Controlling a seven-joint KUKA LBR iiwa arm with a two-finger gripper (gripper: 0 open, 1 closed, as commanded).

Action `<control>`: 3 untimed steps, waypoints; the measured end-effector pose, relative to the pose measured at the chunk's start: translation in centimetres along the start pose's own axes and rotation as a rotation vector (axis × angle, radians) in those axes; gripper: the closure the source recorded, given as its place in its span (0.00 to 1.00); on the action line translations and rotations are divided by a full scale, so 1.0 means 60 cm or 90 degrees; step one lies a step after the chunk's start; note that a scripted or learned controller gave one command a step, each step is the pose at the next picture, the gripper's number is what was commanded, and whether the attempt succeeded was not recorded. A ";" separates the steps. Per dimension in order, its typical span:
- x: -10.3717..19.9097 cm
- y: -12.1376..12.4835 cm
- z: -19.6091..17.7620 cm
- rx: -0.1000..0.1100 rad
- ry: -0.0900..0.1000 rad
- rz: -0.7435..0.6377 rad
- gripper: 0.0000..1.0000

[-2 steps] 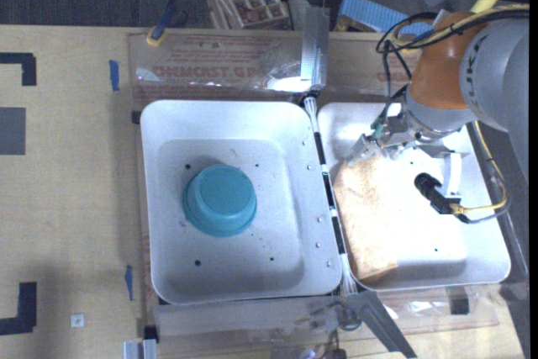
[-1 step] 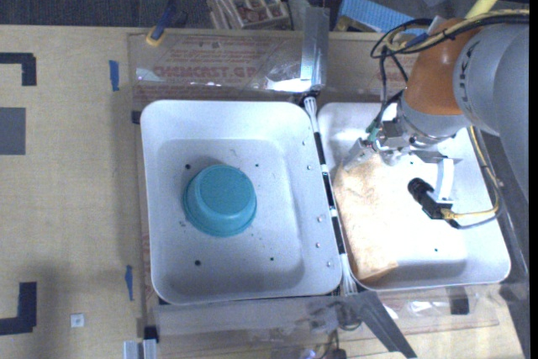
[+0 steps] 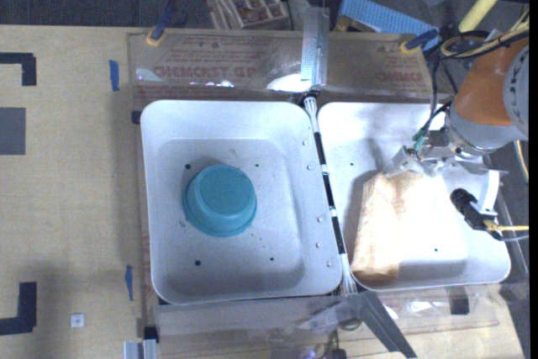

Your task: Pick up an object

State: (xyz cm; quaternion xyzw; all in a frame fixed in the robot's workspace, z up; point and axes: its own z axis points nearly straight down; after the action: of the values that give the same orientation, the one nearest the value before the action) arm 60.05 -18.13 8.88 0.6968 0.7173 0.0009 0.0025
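A round teal bowl [image 3: 220, 199] lies upside down near the middle of the left bin [image 3: 160, 130]. A flat tan, sponge-like slab [image 3: 382, 223] lies in the left part of the right bin [image 3: 479, 265], against the divider. My gripper [image 3: 423, 155] hangs low over the right bin, just beyond the slab's far right corner. The arm's orange band [image 3: 487, 92] sits above it at the right. Nothing shows between the fingers.
The two white bins meet at a ridge [image 3: 324, 181] down the middle. A black cable connector [image 3: 471, 208] hangs off the wrist over the right bin. Cardboard [image 3: 227, 63] backs both bins, with crates and clutter behind it.
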 end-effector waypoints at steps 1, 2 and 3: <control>-0.001 0.002 -0.019 -0.003 0.000 0.001 1.00; -0.001 0.002 -0.019 -0.003 0.000 0.001 0.00; 0.000 0.002 -0.002 -0.001 0.001 0.059 0.00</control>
State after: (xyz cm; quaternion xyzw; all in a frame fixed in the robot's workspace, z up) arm 60.16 -18.13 9.00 0.7292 0.6843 0.0022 0.0029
